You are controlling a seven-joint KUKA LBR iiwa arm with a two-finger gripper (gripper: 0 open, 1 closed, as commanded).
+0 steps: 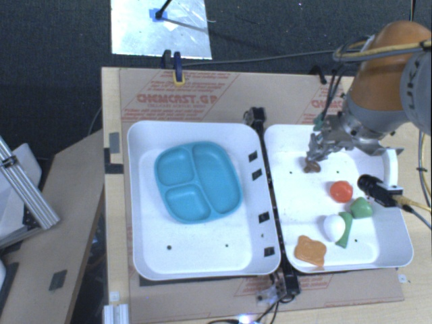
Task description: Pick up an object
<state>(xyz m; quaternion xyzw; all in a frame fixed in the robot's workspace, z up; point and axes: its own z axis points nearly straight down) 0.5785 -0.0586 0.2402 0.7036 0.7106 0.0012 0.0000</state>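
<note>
**Bench and what rests on it**

The bench (111, 113) is pale wood, with a brown printed cardboard sheet (202, 93) lying flat over most of its top. Two shallow white bins sit on the sheet side by side, their inner walls touching along a dark strip of clips (263, 181). The left bin (145, 201) is the larger in view; the right bin (395, 238) reaches toward the bench's right edge. A blue and yellow clamp (177, 67) grips the sheet at the far edge. A lower wooden surface (67, 201) adjoins the bench's left side.
</note>
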